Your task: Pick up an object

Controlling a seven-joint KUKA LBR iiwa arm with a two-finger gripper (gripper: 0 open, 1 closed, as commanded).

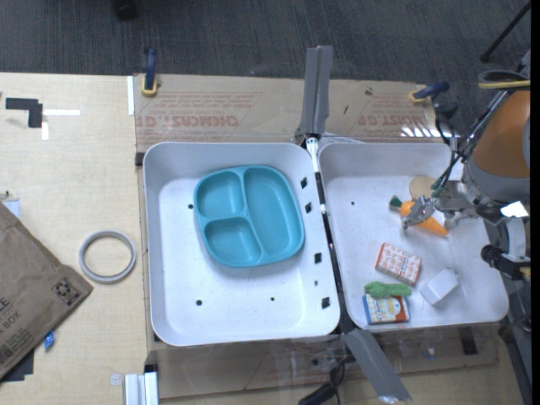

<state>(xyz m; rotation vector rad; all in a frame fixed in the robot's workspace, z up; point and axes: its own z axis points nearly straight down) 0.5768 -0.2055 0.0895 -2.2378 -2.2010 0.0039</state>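
— What is seen of the surface and the room?
— A pale wooden bench (67, 184) is seen, dark carpet (253, 15) beyond. A glossy teal divided plate (249, 215) lies in the left bin (169, 310).
— And the pincer?
— The pincer (419, 212) is closed on an orange carrot-shaped toy (430, 223) in the right bin (363, 184).

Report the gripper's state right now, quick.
Gripper: low in the right bin, at the orange carrot-like toy; whether it holds the toy cannot be told.
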